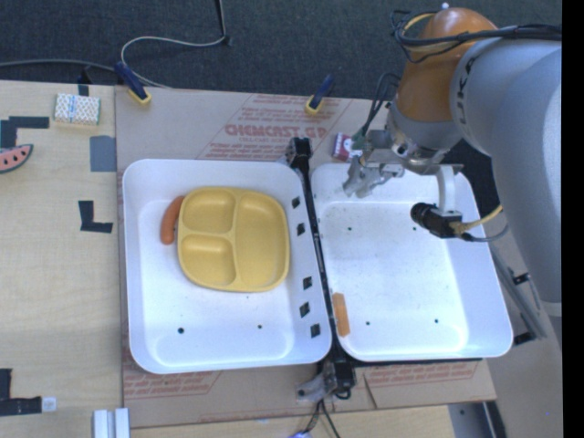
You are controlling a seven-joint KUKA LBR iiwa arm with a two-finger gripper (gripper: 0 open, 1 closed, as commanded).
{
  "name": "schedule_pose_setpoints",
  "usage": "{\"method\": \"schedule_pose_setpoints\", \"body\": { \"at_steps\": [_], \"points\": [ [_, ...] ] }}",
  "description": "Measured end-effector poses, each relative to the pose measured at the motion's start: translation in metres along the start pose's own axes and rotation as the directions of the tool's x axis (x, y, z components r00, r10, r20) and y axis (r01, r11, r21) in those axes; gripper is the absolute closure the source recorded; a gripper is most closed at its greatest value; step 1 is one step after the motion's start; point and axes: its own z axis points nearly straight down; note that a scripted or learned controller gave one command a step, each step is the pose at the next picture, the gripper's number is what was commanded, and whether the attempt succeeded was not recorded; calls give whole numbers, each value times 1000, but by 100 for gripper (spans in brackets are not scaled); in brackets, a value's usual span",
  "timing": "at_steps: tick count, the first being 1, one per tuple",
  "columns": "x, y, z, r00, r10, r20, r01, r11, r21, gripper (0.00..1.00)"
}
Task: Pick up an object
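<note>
Arm reaches in from the right, gripper (363, 179) sits over the far left corner of the right bin (474, 336), just above the back rim; can't tell from this angle how the end effector is set, and nothing is visibly caught in it. Candidate objects: 1 small orange carrot-like piece (340, 314) lying lengthwise against the right bin's left wall, near the front corner, well apart from the gripper. In the left bin (151, 336), a yellow 3-compartment plate (233, 238) lies flat in the upper middle, with 1 orange sausage-shaped item (169, 220) tucked just beside its left edge, touching or nearly so. A small red-and-white packet (342, 146) lies on the cardboard sheet (265, 130) behind the bins, near the gripper. On the bench at far left: a watermelon-slice toy (14, 158) at the frame edge and a small white patterned block (77, 109). 2 blue-and-yellow clamps (132, 82) pin the cardboard's back edge.
</note>
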Motion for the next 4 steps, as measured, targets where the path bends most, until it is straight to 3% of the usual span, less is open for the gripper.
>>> {"method": "schedule_pose_setpoints", "body": {
  "at_steps": [1,2,3,4],
  "points": [
    [0,0,0,1000,0,0,0,1000,0,0],
    [1,0,-9,1000,-2,-1,2,1000,1,100],
    [1,0,-9,1000,-1,-1,1,1000,1,0],
    [2,0,-18,1000,-3,-2,3,1000,2,100]
  ]
}}
